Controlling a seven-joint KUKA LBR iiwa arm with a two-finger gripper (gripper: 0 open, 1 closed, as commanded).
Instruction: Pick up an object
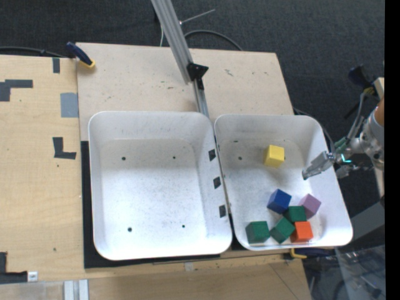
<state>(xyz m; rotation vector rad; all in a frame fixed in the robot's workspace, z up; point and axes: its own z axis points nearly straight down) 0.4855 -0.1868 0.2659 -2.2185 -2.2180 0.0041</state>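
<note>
We're looking at the gripper (325, 162) right at the right-hand wall of the right bin (250, 125), poised over the rim. One grey finger (317, 165) slants down and to the left over the bin's edge; whether the claw is spread or pressed together, we cannot tell from this angle, and nothing shows pinched in it. A small teal glint sits just behind that finger.

Moving out from the claw, the nearest block is the yellow cube (274, 155), to the left of the gripper, alone on the bin floor in the upper half. Below the claw we've got the cluster in the bin's near right corner: a blue cube (279, 200), a purple cube (310, 204) just beside it, a green cube (296, 214) tucked between them, another green cube (282, 230) just below, an orange cube (302, 231) at the right touching the pack, and a third green cube (257, 232) at the left end. Those six sit tightly together, crowding one another; the yellow one stands clear.

The left bin (100, 167) lies beside, sharing the middle divider. A metal rail (174, 30) slants down from the top toward the bins' junction.

The arm (375, 130) enters from the right edge, wrist low, near the bin wall.
</note>
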